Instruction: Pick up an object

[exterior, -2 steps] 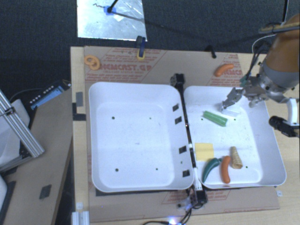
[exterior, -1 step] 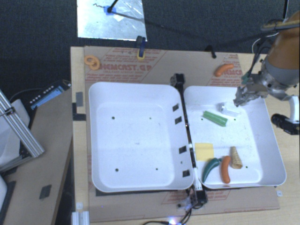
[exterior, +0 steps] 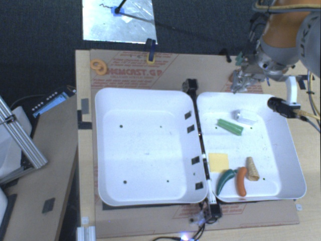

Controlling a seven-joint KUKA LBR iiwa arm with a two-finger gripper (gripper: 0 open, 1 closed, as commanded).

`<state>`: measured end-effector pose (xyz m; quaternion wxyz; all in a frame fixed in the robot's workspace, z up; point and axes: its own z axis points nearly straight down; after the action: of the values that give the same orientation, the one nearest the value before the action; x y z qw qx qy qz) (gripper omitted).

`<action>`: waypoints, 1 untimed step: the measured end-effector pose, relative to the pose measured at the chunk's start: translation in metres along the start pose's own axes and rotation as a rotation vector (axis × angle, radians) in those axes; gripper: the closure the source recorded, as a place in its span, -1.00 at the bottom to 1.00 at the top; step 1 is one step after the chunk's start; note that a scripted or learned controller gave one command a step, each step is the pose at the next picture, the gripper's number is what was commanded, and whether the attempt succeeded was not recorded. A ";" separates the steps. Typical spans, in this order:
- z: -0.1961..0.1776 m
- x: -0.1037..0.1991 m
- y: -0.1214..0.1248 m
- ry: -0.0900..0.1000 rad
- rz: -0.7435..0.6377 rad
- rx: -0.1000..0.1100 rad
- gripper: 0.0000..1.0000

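Observation:
The right bin (exterior: 286, 149) holds several small things. A clear plastic piece (exterior: 244, 116) lies near its far side, with a green cylinder (exterior: 230, 126) just in front of it. Toward the near side lie a flat yellow square (exterior: 218, 161), a curved dark green piece (exterior: 225, 179), an orange sausage-shaped piece (exterior: 241, 181) and a tan cone (exterior: 252, 168). My gripper (exterior: 242, 80) hangs over the bench just beyond the right bin's far rim, apart from all of these, and nothing shows in it.
The left bin (exterior: 108, 134) sits beside the right one, with a black hinged divider (exterior: 198, 134) between them. A silver sheet (exterior: 118, 14) lies on the dark floor beyond the bench, and a tan ring (exterior: 99, 66) rests on the board's far left corner.

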<state>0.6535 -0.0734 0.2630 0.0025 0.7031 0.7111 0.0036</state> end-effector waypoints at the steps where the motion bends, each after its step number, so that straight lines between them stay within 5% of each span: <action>1: -0.049 0.069 0.013 0.001 -0.001 0.000 1.00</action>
<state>0.6651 -0.0043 0.3125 0.0020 0.7028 0.7114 0.0039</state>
